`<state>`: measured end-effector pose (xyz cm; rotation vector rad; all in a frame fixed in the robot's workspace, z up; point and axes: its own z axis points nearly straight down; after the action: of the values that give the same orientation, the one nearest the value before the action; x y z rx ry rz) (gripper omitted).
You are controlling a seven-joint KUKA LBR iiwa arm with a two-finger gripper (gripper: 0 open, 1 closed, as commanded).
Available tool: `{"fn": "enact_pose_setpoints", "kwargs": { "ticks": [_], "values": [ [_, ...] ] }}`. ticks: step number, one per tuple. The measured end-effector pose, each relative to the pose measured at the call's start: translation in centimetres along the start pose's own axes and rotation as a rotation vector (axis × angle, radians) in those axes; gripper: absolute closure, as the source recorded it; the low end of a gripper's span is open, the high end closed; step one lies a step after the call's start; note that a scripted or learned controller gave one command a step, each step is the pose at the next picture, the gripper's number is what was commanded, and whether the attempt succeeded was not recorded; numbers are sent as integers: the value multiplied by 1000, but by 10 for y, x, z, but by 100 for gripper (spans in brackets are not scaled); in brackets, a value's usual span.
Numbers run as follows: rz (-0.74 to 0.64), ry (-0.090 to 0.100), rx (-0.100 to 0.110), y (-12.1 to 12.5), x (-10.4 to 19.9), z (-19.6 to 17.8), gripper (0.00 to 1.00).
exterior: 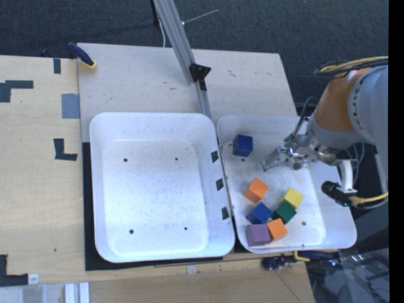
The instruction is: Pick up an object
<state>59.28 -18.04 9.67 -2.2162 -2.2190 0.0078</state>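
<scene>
Nearest the camera, at the lower edge of the right bin [334, 232], sits a tight huddle of cubes: a purple cube [257, 234] and an orange cube [277, 229] at the front, with a dark blue cube [259, 213], a green cube [285, 212] and a yellow cube [293, 198] just behind. They touch or nearly touch one another. A second orange cube [256, 189] lies a little apart above them, and a lone blue cube [242, 145] sits toward the upper left of that bin, well clear of the rest. All look small, hard-edged and matte.

The gripper [273, 163] hangs in the middle right of the frame, between the lone blue cube and the huddle, holding nothing. How wide its claw stands I cannot tell from here; it reads as a grey blur.

To my mind the risk is the crowding. A finger coming down into the huddle could land on a neighbour's top, or shove cubes aside and close on air. A skewed grip on a corner might let the cube squirt out.

The left bin [101, 131] lies beside it, white and speckled.
</scene>
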Motion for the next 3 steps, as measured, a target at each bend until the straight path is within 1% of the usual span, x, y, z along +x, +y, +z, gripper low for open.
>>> {"fn": "enact_pose_setpoints", "kwargs": {
  "ticks": [1, 2, 3],
  "values": [
    [0, -1, -4, 0, 1, 5, 0],
    [-2, 0, -4, 0, 1, -5, 100],
    [0, -1, -8, -3, -1, -46, 100]
  ]
}}
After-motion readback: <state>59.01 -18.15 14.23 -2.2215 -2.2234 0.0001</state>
